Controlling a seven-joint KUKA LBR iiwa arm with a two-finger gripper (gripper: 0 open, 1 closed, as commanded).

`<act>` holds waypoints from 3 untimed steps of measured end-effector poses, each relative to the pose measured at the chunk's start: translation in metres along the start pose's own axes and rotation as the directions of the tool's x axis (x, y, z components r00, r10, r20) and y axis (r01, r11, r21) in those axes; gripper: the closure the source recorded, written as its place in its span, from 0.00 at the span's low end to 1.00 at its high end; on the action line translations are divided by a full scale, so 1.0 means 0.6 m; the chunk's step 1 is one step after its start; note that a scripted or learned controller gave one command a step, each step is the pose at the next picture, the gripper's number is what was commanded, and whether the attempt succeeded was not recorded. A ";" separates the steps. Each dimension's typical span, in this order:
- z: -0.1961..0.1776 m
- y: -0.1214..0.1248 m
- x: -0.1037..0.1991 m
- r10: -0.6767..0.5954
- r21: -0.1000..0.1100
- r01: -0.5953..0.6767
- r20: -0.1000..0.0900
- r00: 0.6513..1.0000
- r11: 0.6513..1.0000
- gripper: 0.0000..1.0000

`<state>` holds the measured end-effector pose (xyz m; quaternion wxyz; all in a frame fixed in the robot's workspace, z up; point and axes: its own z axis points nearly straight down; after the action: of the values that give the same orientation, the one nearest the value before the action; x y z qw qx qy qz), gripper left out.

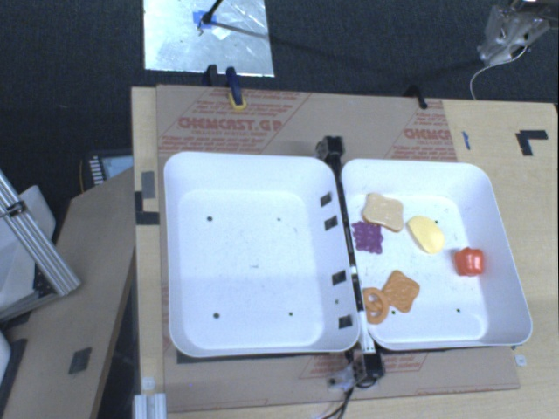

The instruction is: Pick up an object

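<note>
Here, two white bins side by side on the bench (148, 260); left bin (175, 173) bare-floored. In the right bin (507, 260): toast slice (383, 211) at 11 o'clock, purple grape bunch (368, 236) just beside it at 9, yellow lemon-like piece (426, 234) at centre, red pepper (469, 262) at 3, pretzel (376, 305) touching a tan cracker (402, 291) at 7. Hand (511, 33) well apart at frame's 1 o'clock, off the bench; open or clenched, cannot tell

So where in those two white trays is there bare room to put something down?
The left bin has a bare floor wall to wall. In the right bin, things crowd the middle: bread slice, purple grapes, yellow piece, red pepper, pretzel. Its front right corner and back strip are bare.
</note>
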<state>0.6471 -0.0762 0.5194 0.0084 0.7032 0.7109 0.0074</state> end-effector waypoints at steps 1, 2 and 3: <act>-0.032 -0.070 0.111 0.000 0.016 0.000 -0.004 1.000 1.000 1.00; -0.030 -0.147 0.232 -0.001 0.020 0.001 -0.004 1.000 1.000 1.00; -0.031 -0.201 0.387 -0.004 0.021 0.004 -0.005 1.000 1.000 1.00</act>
<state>0.5234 0.1544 0.5350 -0.0009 0.7018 0.7124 0.0015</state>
